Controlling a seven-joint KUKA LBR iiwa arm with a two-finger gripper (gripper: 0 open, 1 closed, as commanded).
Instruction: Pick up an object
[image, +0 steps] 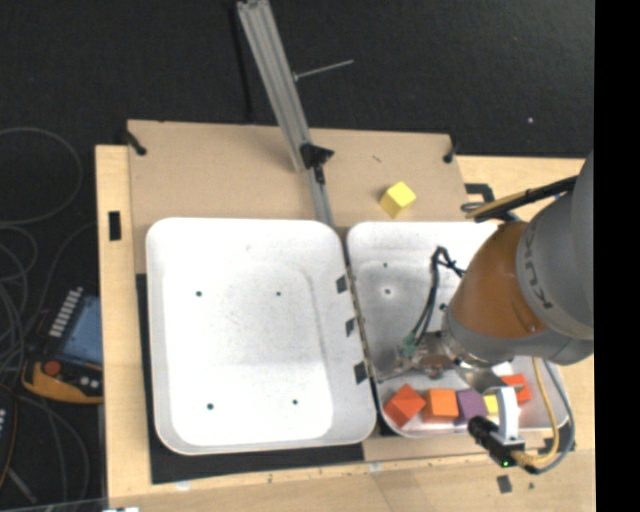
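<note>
The pick looks unfinished: no block can be seen lifted or caught by the gripper (432, 352), which sits low in the right bin (385, 262), in the lower right of the frame, mostly hidden under the bulky grey and orange wrist. Whether it is released or clenched cannot be told from this angle. By the look of things, the grasp and the lift are both left to do.

The candidate objects lie in a row along the right bin's lower edge, just below the gripper: an orange-red block (405, 404), an orange block (443, 403), a purple block (469, 404) and a small yellow piece (490, 404), with another orange bit (514, 384) partly hidden by the arm. They are small, flat-faced, matte cubes, probably foam or wood.

A yellow cube (397, 198) rests apart on the counter (230, 170), a plain brown board, in the upper middle of the frame, outside both bins. The left bin (240, 330) is smooth white plastic with rounded corners and a shallow rim.
</note>
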